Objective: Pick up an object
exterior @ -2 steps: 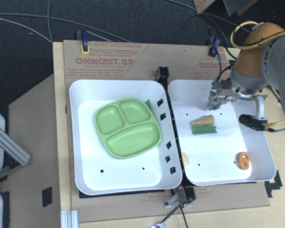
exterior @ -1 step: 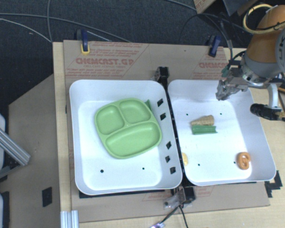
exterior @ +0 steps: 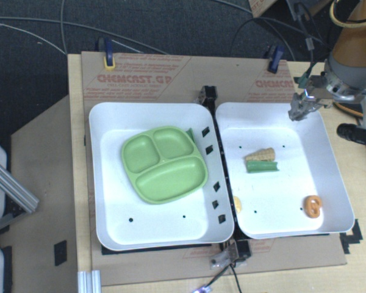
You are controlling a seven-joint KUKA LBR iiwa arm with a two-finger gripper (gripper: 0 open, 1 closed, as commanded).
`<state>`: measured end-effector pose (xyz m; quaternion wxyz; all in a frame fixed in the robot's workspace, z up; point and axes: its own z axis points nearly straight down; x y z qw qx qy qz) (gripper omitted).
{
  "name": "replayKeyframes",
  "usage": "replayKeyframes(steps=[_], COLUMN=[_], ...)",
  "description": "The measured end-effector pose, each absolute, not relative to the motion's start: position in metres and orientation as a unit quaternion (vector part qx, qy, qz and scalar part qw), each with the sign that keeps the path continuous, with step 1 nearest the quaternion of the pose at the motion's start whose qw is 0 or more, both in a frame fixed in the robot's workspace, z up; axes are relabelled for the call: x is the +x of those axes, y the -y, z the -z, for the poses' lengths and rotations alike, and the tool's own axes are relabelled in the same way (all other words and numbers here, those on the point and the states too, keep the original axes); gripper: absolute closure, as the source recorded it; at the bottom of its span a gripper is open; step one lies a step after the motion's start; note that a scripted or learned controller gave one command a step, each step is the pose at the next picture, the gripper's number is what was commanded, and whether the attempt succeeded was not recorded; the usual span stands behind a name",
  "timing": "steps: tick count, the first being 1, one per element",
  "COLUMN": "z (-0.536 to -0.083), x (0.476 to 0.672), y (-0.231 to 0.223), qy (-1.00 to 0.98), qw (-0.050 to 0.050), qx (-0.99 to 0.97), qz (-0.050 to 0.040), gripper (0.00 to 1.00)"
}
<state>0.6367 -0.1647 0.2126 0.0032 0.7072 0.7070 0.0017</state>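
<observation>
- Currently the gripper (exterior: 299,110) sits over the far right corner of the right bin (exterior: 332,163), at the rim, hanging off the grey wrist with the orange section above it
- Finger state: cannot tell, the tip is small and blurred from this angle; nothing is visibly between the fingers
- Right bin contents: a tan cone-shaped piece (exterior: 260,155) near the middle, with a green block (exterior: 261,167) just in front of it, touching or nearly so
- An orange ring-shaped item (exterior: 313,206) lies toward the near right corner of the same bin, well apart from the cone and block
- A small yellowish item (exterior: 237,205) sits at the near left edge of the right bin, against the divider side
- All four loose items are well apart from the gripper; closest is the cone, still clearly separated
- Left bin (exterior: 110,182) holds a green divided plate (exterior: 165,164), three compartments, lying flat and slightly rotated, roughly centred
- A dark green sliver (exterior: 190,132) pokes out from behind the plate's far right edge; can't tell what it is
- Both bins sit side by side on a cardboard sheet (exterior: 140,72) printed with red lettering, clamped at the far edge by two blue clamps (exterior: 109,52)
- Black clips run along the seam between the bins
</observation>
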Motion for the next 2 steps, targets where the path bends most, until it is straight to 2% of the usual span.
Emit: replayKeyframes(steps=[1,2], z=[-0.252,-0.257], x=[0.638,0.645], y=[0.165,0.112], qy=[-0.707,-0.709], qw=[0.003,0.001], qx=[0.707,0.705], qz=[-0.0017,-0.0018], gripper=[1.0,1.0])
